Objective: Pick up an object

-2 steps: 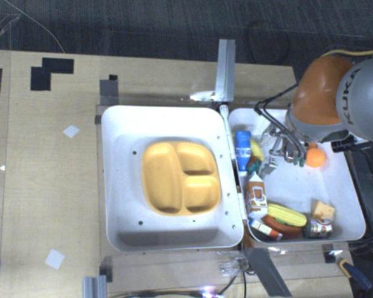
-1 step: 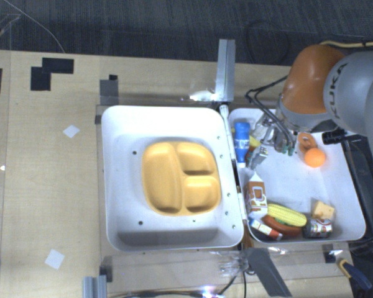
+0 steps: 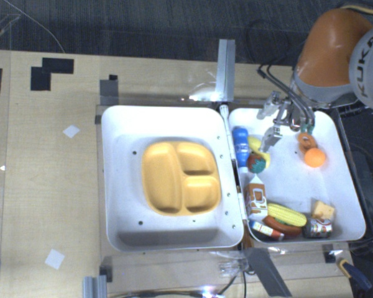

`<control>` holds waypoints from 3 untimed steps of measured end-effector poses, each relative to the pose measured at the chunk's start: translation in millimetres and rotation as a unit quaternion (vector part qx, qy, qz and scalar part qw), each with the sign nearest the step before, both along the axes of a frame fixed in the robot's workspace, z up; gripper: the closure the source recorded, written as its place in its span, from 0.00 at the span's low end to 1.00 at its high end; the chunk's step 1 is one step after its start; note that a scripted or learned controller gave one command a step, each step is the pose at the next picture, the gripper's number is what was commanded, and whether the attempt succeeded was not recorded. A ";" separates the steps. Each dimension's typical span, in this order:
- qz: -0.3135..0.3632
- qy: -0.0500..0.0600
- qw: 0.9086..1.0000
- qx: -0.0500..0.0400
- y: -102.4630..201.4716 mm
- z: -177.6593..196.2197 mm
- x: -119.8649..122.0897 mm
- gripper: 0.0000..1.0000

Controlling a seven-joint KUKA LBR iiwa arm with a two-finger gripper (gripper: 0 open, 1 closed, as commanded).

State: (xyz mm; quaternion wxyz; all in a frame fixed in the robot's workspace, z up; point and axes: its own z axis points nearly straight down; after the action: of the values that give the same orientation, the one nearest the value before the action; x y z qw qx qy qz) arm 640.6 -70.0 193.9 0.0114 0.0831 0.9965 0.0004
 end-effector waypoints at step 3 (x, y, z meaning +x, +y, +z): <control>-0.145 0.001 0.989 0.003 -33.2 -91.0 18.7 1.00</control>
State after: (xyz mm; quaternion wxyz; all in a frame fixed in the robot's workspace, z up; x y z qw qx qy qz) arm 659.3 -103.2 102.8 0.0103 0.2270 0.9738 0.0017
